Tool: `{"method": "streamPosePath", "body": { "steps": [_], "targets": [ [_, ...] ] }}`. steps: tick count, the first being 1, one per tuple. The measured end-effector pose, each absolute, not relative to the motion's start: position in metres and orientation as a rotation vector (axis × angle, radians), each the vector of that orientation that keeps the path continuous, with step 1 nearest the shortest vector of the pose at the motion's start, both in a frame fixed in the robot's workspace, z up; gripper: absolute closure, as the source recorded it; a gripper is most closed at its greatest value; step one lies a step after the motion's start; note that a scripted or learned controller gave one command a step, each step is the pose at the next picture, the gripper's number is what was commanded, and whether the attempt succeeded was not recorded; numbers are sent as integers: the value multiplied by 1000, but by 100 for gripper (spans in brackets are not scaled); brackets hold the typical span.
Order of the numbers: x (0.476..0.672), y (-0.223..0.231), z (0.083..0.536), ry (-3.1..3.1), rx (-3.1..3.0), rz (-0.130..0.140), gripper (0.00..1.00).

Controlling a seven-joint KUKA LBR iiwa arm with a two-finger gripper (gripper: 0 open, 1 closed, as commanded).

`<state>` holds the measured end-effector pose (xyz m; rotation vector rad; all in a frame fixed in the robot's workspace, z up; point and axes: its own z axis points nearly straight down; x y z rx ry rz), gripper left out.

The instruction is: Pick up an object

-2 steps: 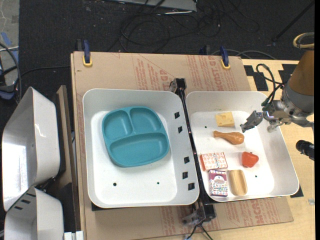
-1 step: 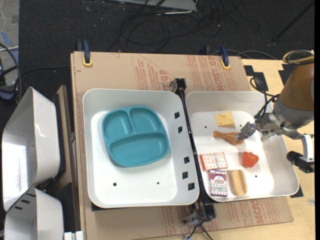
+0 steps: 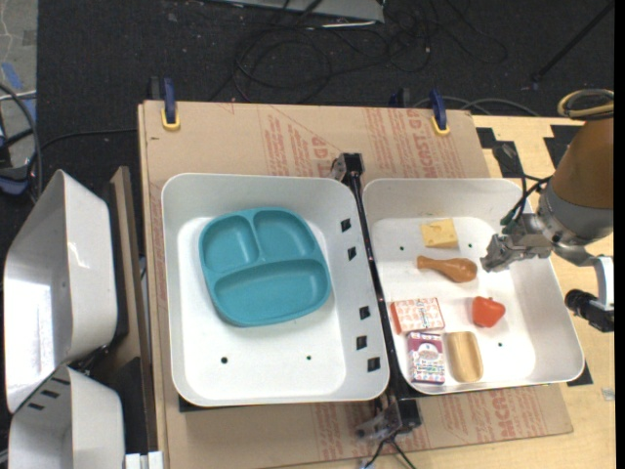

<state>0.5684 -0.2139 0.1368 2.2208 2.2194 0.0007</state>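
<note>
**A:** Down at the near rim of the right bin (image 3: 547, 374), a tan bread roll (image 3: 465, 356) lies next to a pink carton (image 3: 426, 358), both well below and left of the gripper (image 3: 495, 255).

**B:** And the red-and-white packet (image 3: 417, 314) just behind them?

**A:** Flat on the bin floor, left and down from the jaws. The red piece, maybe a pepper (image 3: 487, 312), sits almost straight under the gripper, a bit apart from it.

**B:** What about the drumstick (image 3: 448, 267)?

**A:** Brown, lying on its side, its thick end just left of the gripper tip — close, but I can't tell whether they touch. Nothing shows between the jaws, and whether they are spread or closed I cannot tell.

**B:** Further back?

**A:** A yellow cheese wedge (image 3: 439, 233), up and left of the jaws. Across the divider, far left, the teal divided plate (image 3: 264, 267) rests in the left bin (image 3: 186, 291). The arm's orange band (image 3: 592, 169) hangs at the right.
</note>
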Motion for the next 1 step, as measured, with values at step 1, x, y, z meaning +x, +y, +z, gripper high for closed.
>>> {"method": "streamPosePath", "body": {
  "steps": [1],
  "targets": [
    [574,-215,180,2220,2215,3,100]
  ]
}}
